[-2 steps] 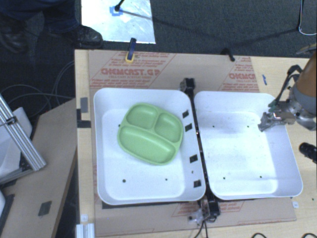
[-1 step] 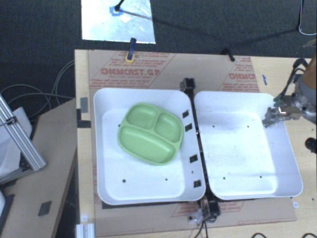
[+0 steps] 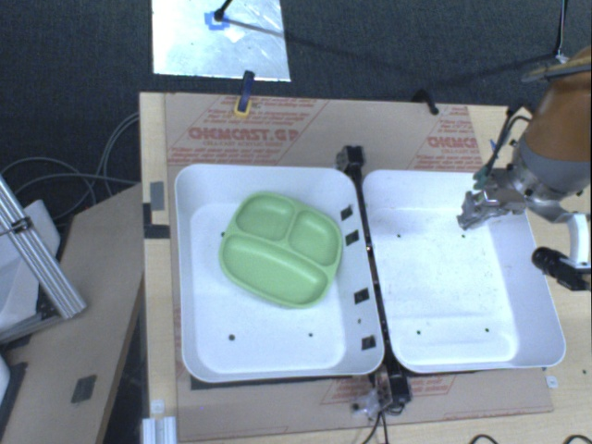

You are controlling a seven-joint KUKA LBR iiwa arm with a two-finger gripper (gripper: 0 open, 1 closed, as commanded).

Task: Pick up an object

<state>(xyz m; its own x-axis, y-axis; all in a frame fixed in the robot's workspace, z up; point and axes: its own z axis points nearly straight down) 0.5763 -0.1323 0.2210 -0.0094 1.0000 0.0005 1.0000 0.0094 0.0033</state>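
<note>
A light green divided plate point(image 3: 280, 247) lies flat in the left white bin point(image 3: 208, 340), a bit above its middle. The arm comes in from the right, with its gripper point(image 3: 473, 210) hanging over the upper right part of the right white bin point(image 3: 518, 345). The gripper is far from the plate, across the divider between the bins. I see nothing between its fingers.
A metal sheet point(image 3: 220, 28) lies on the dark floor behind the bench. A blue and yellow clamp point(image 3: 244, 94) sits at the bench's far edge. Black clips point(image 3: 359, 294) run along the seam between the bins. An aluminium frame point(image 3: 32, 257) stands at the left.
</note>
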